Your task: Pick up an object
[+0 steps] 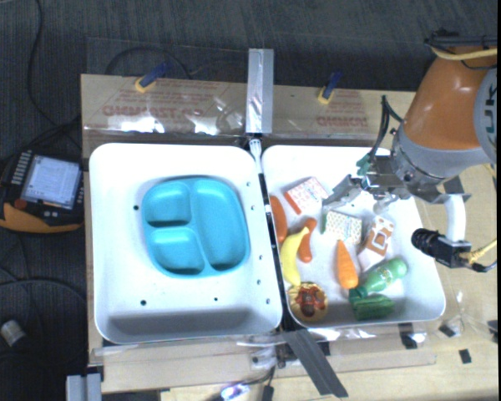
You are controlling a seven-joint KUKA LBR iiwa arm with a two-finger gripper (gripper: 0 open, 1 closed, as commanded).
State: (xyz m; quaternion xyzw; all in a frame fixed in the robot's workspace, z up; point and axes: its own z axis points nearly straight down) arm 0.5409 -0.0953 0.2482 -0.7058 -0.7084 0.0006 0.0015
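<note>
The right bin (434, 295) holds several toy foods. A red and white box (305, 195) lies at the back, with a green-checked packet (344, 223) and a small orange and white carton (377, 236) nearer the middle. An orange carrot (346, 266), a yellow banana (294, 253), a red-orange pepper (279, 218), a green bottle (376, 286) and a brown round piece (309, 299) lie toward the front. My gripper (366, 195) hangs open over the bin's back middle, just above the checked packet, with nothing between its fingers.
A blue divided plate (192, 224) sits in the left bin (117, 307). The raised wall between the bins (265, 224) runs down the middle. The arm's orange band (451, 98) and a black side fitting (434, 242) overhang the right bin's right side.
</note>
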